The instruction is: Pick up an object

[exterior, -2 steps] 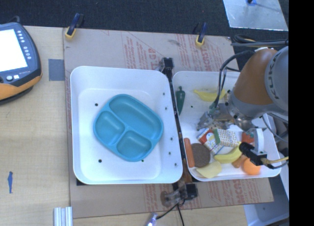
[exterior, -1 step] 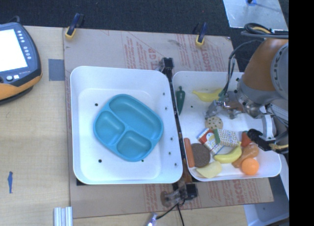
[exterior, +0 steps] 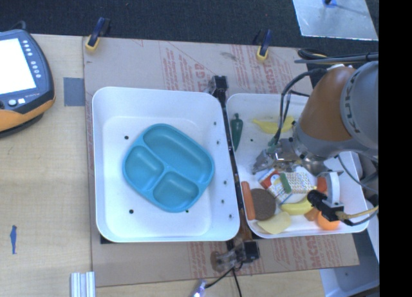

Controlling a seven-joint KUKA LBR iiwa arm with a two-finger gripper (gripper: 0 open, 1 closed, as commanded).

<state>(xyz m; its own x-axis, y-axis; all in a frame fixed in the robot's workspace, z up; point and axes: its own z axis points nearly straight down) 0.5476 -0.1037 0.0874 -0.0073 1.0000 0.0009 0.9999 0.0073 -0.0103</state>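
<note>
The right white bin (exterior: 239, 105) holds several toy foods: a green chilli (exterior: 236, 129), a yellow piece (exterior: 265, 124), a brown round disc (exterior: 261, 203), an orange stick (exterior: 246, 199), a yellow banana (exterior: 296, 208), a pale slice (exterior: 275, 223), an orange piece (exterior: 327, 222) and a patterned packet (exterior: 289, 183). My gripper (exterior: 270, 159) hangs low over the middle of this bin, just above and to the left of the packet. Its metal tip is partly hidden by the wrist, and I see nothing clearly held.
The left white bin (exterior: 103, 160) bears a blue divided plate (exterior: 168, 167). A teach pendant (exterior: 19, 76) lies on the bench at the far left. Clamps (exterior: 95, 35) hold the cardboard at the back edge. The grey and orange arm (exterior: 335, 112) covers the right bin's right side.
</note>
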